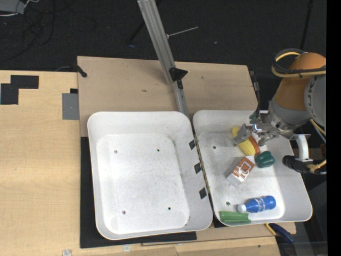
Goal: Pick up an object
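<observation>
Gripper (pixel 254 134) low in right bin (pixel 298 209), at yellow item (pixel 246 144); finger state impossible to tell. Risk: crowded green cap (pixel 264 159), possible slip.

White bins: 2, namely left bin (pixel 101 137) and right bin (pixel 290 196)
Yellow object (pixel 244 141): 1
Dark green rounded object (pixel 264 159): 1
Small orange and white carton (pixel 240 171): 1
Blue bottle (pixel 259 204): 1
Flat green object (pixel 235 216): 1
Loose items total 5, all in the right bin
</observation>
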